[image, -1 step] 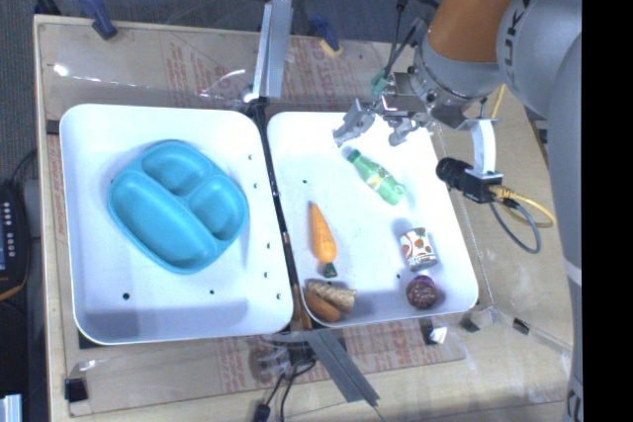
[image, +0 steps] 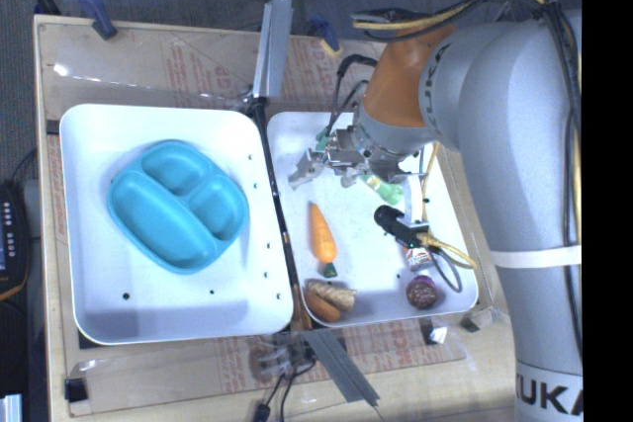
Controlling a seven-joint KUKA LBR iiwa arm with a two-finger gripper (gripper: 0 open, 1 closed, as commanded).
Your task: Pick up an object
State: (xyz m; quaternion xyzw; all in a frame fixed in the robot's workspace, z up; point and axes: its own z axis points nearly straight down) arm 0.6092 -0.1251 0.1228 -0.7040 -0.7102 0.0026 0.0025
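The two fingers (image: 300,175) of the gripper (image: 323,175) stand apart, with nothing between them; their tips point down and toward the left over the bare white floor in the far part of the right bin (image: 287,138), not far from the wall it shares with its neighbour. Whether the tips touch the floor cannot be told from this slant. Just behind the gripper, on its right, a small green thing (image: 387,189) shows partly from under the wrist, its shape too hidden to name. Nearer the camera, apart from the fingertips, lies a carrot (image: 321,230) — orange, lengthwise along the bin, its dark green stub pointing to the near rim. Beyond that stub, against the near wall, lies a lumpy brown thing (image: 329,296), and toward the near right corner sits a dark red round thing (image: 422,292), well apart from the carrot. None of these is touched by the gripper. The arm (image: 514,104), grey with an orange band (image: 401,84) above the wrist, comes in from the right and covers the right rim of this bin. In the left bin (image: 89,143) a blue divided dish (image: 178,203) lies flat — one long compartment and two smaller ones, set at a slant to the walls. Both bins rest side by side on the bench (image: 178,64).
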